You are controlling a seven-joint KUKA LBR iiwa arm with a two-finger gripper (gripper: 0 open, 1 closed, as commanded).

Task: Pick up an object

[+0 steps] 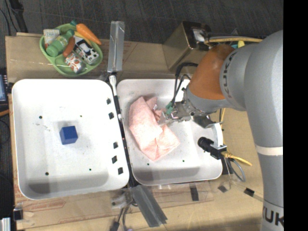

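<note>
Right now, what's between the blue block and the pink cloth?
In the camera view, bare white bin floor, then the two bins' touching walls, lie between the blue block and the pink cloth.

End effector fingertips hidden vs pink cloth; grip state unclear.

The place looked like a robotics lab set up for grasping trials. A grey industrial arm with an orange band reached in from three o'clock over a plywood counter that carried two shallow white bins side by side, joined by black clips. Loose cables trailed at the four o'clock corner, and a small brown box with wiring sat at one o'clock. A green bowl of toy food, test props by the look of them, stood at eleven o'clock. Dark carpet covered the floor beyond the counter at twelve o'clock.
</note>
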